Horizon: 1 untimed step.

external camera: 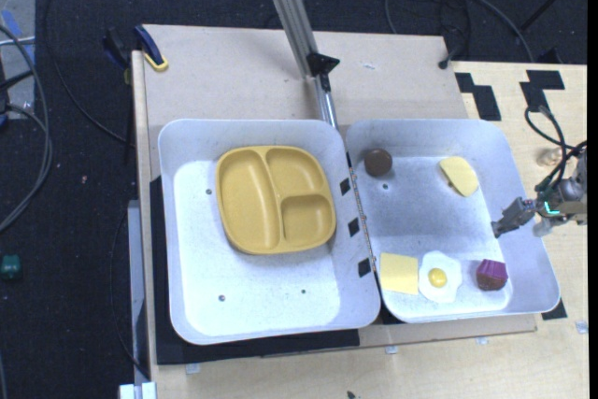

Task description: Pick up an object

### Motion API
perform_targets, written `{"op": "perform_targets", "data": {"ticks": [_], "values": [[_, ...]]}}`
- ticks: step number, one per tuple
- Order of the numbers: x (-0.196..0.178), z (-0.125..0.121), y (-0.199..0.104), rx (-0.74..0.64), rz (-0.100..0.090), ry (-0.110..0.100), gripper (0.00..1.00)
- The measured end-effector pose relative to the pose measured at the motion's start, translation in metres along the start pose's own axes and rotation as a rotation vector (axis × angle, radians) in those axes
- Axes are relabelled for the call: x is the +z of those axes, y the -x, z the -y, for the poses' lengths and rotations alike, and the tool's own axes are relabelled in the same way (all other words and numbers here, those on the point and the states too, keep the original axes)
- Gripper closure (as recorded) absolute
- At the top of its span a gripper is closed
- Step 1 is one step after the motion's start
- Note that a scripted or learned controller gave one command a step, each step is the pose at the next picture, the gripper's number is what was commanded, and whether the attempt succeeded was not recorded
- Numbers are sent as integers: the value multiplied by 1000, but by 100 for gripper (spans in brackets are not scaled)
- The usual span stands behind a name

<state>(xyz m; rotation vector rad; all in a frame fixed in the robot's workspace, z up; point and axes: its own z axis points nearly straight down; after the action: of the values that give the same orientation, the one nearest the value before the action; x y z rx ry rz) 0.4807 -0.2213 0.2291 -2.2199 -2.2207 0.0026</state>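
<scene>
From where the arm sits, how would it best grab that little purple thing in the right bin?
Judging by its chunky, raised shape, I would come straight down on the purple piece and pinch across its middle. It lies apart from the fried egg but close to the bin's rim, so squeeze along the rim, not toward it.

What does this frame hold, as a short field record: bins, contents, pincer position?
left bin: yellow divided plate
right bin: brown round piece, yellow wedge, yellow square slice, fried egg, purple piece
pincer: over the right bin's right rim, nothing seen between its fingers
task state: no object picked up yet
</scene>
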Motion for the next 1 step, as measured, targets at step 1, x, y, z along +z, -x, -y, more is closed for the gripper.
{"op": "perform_targets", "data": {"ticks": [1], "values": [[-1, -1, 0, 0, 1, 2, 0]]}}
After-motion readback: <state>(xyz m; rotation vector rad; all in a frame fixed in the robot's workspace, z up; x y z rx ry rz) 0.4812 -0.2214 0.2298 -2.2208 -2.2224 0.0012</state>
